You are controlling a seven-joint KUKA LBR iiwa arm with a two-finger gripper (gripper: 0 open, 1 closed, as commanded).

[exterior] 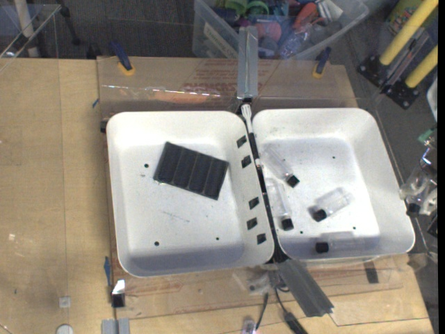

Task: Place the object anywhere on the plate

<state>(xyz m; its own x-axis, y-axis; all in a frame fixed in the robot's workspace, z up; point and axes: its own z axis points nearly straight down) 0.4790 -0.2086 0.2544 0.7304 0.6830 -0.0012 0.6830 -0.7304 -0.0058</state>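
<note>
Clear plastic bottles (329,204) w/ black caps, right bin (361,127); dark ribbed plate (191,170) left.

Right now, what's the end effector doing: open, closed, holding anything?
End effector: at the camera view's far right edge, beside the right shallow white bin; open or closed cannot be told, and nothing is seen held in it.

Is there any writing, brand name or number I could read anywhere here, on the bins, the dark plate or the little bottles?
None can be read.
Dark plate in the left bin: ribbed surface, no lettering.
Clear bottles in the right bin: no legible label.
Black squares along the divider: plain marks, not characters.
Yellow container at top right: possible print, too blurred.
</note>
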